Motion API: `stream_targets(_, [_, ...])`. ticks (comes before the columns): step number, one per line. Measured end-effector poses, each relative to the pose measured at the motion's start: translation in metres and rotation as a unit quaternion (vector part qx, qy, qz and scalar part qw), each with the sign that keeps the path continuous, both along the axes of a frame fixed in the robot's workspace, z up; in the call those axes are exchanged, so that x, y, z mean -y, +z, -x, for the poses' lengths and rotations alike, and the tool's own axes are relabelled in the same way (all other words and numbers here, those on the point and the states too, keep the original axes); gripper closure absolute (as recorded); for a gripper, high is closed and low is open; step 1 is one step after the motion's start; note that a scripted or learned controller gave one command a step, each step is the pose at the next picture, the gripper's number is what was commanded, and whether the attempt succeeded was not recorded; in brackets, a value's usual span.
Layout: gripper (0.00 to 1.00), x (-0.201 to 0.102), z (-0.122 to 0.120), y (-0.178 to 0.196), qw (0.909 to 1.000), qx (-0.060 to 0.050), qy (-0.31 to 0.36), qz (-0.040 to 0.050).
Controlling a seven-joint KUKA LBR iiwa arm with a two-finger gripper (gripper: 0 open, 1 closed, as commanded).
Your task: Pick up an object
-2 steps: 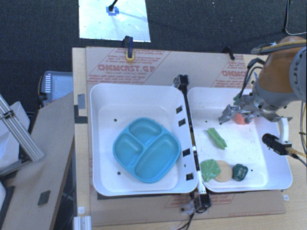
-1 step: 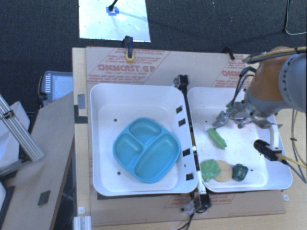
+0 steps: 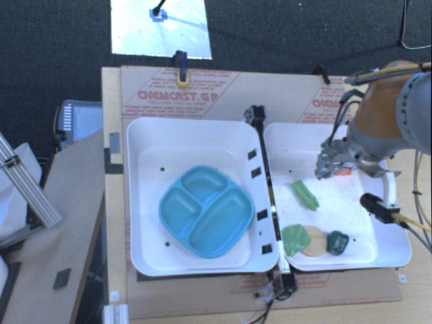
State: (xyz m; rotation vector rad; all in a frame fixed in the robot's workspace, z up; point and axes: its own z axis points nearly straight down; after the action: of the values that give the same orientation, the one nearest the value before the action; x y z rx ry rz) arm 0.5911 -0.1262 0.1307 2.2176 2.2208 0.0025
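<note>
The nearest candidate is a long green piece, something like a pea pod (image 3: 305, 195), lying flat and slantwise on the floor of the right bin (image 3: 388, 255), near the divider between the two bins. Just above and to its right hangs the tool (image 3: 326, 168), low over the bin floor with a small orange-red bit (image 3: 343, 171) right beside it. Nothing shows between the tool's tips, and whether they are spread or pressed together cannot be told from this angle. Along the bin's near wall sit three more options in a row: a green leafy piece (image 3: 294, 237), touching a tan round disc (image 3: 314, 241), then a dark green lump (image 3: 337, 242). The left bin (image 3: 145, 248) carries a blue divided plate (image 3: 206, 211). For a clean grab, the pod looks the best bet: it lies well apart from its neighbours, so the tool should line up across its narrow width, descend squarely to the floor, then close.
</note>
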Motion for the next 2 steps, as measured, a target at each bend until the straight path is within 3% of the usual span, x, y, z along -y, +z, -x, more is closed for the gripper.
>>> stream_targets(2, [1.0, 0.0, 0.002, 0.107, 1.0, 0.003, 0.001, 0.0004])
